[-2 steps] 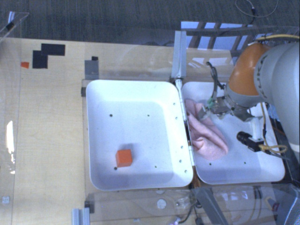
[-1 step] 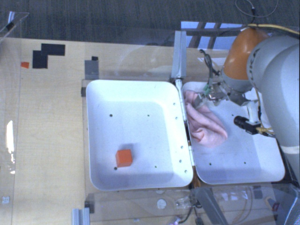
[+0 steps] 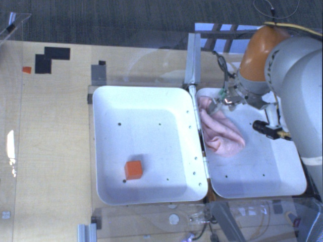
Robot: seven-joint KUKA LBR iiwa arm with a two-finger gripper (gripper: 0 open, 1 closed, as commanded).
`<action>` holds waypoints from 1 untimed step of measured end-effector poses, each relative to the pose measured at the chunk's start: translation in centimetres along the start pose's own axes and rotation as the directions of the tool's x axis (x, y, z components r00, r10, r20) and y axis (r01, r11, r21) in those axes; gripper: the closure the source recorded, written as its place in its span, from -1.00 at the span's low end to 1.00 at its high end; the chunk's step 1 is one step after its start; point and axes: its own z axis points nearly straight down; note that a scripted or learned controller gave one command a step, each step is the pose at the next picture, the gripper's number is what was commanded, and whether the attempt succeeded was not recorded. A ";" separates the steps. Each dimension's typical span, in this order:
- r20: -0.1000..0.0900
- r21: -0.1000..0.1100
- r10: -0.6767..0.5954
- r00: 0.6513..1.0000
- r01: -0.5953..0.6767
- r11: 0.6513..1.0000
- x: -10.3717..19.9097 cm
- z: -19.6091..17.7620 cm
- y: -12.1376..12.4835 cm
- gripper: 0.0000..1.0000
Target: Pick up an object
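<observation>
We see the end effector (image 3: 222, 103) low over the pink cloth (image 3: 222, 132) in the right bin (image 3: 262, 183); its spread we cannot tell. Cloth looks soft, light; pinch a raised fold.

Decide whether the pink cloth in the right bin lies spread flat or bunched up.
Bunched up. The pink cloth shows folds and ridges, heaped against the right bin's left wall.
</observation>
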 end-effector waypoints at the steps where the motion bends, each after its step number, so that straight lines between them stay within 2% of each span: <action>1: 0.006 -0.013 -0.162 0.987 0.162 0.987 0.9 -0.2 -10.3 -1.00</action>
